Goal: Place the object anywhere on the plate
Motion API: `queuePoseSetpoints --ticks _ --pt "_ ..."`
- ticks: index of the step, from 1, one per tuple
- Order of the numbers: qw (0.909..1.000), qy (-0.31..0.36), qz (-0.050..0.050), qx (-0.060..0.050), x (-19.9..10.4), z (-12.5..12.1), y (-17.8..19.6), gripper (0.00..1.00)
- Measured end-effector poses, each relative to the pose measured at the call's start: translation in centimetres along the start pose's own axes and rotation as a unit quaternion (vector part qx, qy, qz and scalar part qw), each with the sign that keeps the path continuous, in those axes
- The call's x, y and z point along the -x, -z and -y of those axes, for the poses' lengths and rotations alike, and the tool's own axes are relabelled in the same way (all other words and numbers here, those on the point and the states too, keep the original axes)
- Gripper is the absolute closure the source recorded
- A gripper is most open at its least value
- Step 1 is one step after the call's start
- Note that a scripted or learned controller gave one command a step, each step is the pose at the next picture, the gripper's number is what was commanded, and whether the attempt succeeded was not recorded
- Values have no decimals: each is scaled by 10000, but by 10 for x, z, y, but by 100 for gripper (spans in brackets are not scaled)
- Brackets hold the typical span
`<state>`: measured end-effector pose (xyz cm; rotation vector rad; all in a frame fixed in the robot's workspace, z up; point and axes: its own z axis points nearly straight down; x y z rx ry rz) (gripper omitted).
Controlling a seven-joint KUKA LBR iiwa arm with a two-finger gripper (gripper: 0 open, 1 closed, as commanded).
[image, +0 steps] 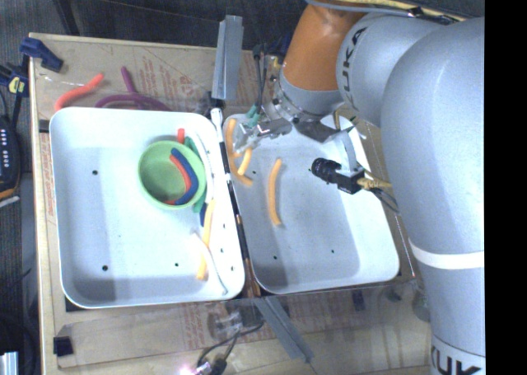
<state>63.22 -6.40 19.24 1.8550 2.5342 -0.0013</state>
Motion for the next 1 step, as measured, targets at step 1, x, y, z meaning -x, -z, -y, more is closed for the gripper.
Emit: queuePoseSetpoints --ticks 1 --pt "10000 0 0 0 0 0 0 0"
